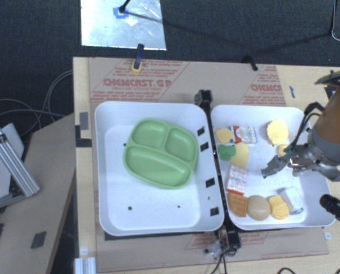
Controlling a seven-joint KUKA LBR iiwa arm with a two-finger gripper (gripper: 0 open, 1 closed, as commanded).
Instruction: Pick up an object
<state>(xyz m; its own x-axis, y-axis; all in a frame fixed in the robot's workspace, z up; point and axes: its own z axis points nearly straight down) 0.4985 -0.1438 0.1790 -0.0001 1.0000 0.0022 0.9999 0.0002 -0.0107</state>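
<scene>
Gripper [271, 169] hovering in the right bin [255, 224], jaw state unclear, nothing visibly held. Bread roll [259, 206] sitting just below it: probably light, firm, slightly rounded; grabbing across its middle looks safest.

Two white bins [158, 110] are seen side by side on a cardboard-covered bench [175, 79].

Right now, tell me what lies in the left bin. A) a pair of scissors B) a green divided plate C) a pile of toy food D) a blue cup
B: the left bin holds a green divided plate, while the toy food sits in the right bin.
</scene>
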